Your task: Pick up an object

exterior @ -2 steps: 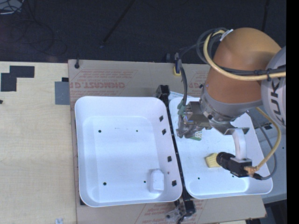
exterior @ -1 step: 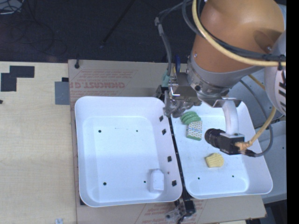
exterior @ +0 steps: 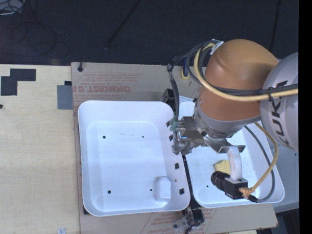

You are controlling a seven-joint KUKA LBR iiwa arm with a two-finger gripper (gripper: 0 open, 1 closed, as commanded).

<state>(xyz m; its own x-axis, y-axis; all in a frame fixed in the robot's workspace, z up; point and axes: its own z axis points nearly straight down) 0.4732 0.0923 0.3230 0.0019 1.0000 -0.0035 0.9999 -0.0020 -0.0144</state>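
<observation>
Count: two white bins, one object each. The left bin (exterior: 88,130) carries one small white block (exterior: 162,188), rounded and glossy, in its near right corner. The right bin (exterior: 202,199) carries one pale yellow piece (exterior: 222,165) near its middle, partly covered by the arm. The gripper (exterior: 184,139) hangs at the right bin's left edge, tucked under the wrist; cannot tell how far open it is or whether it holds anything.

My arm (exterior: 282,106) reaches in from the right and bends steeply down. Its orange band (exterior: 234,79) bulks above the wrist (exterior: 214,128). The gripper (exterior: 184,139) sits low at the wrist's left side, mostly hidden from me.
</observation>
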